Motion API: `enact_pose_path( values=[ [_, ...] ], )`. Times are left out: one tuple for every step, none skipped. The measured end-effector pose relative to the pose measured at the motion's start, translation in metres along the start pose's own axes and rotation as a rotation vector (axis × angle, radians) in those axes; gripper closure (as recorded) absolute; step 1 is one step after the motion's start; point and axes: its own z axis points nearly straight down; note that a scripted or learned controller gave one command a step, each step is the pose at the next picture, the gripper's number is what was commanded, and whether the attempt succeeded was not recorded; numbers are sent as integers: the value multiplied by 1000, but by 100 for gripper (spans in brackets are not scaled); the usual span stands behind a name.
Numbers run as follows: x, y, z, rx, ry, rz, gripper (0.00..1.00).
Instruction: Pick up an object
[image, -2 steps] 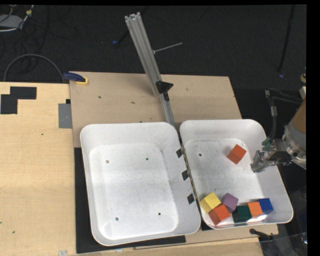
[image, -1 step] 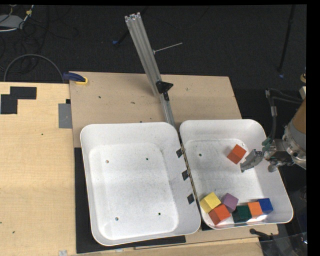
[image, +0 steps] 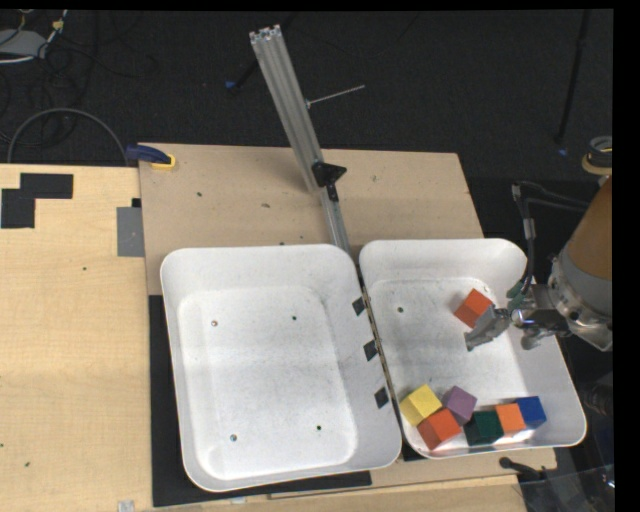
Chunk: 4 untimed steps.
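two shallow white bins are seen side by side on the bench (image: 300, 200), and the right bin (image: 440, 255) is taken as the landmark. against its left side the left bin (image: 200, 270) is set, with small black clips along the shared edge. inside the right bin, in its upper right part, an orange-red block (image: 473, 305) is seen tilted, touched from below right by the gripper (image: 492, 328), which is reached in over the bin's right rim. whether the gripper is apart, together or clamped on the block cannot be told. along the bin's near edge a cluster of blocks is gathered: a yellow block (image: 421, 402), a purple block (image: 460, 402) just beside it, a red block (image: 439, 428) in front of those two, then a green block (image: 484, 427), an orange block (image: 511, 416) and a blue block (image: 531, 410) toward the near right corner. behind the right bin's far left corner a slanted aluminium bar (image: 295, 115) is seen rising from the bench.
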Motion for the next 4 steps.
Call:
enact_pose_path(
  values=[
    [-2,0,-10,1,0,0,100],
    [-2,0,-19,3,1,-4,100],
    [-3,0,-28,5,1,-10,100],
    [-4,0,-37,8,1,-17,100]
  ],
)
